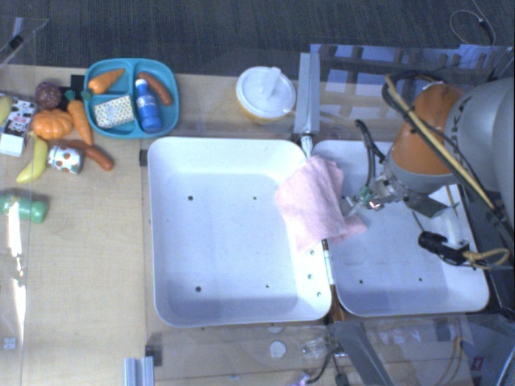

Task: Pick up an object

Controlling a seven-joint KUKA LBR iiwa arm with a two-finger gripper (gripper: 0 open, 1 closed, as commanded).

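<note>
Down at the near edge of the tabletop [80, 312], the two white bins sit side by side. The left bin [209, 240] shows bare floor dotted with small holes; the right bin [402, 280] has the arm [451, 127] reaching in from the right, orange band above the wrist, with a black cable looping over the bin floor.

Now the action: a pink cloth [315, 201] lies draped over the divide between the two bins, part in the left bin, part spilling into the right. Its long axis runs roughly from the far rim down toward the near side, tilted a little to the right as it comes nearer, and its lower corner points into the right bin.

The tool [360, 201] sits low in the right bin, right at that cloth's right edge. The cloth lies directly to the tool's left, touching or just beside it. Whether the tool is spread or closed on fabric, I cannot tell; the tip is small and blurred against the pink.

My read: a grasp on the cloth's right edge is the step in hand, and a thin fold could easily slip free.

Farther back, a white lidded cup [266, 93] stands beyond the bins, and to the far left a blue divided plate [169, 83] holds toy food, with more toy vegetables scattered beside it.
</note>
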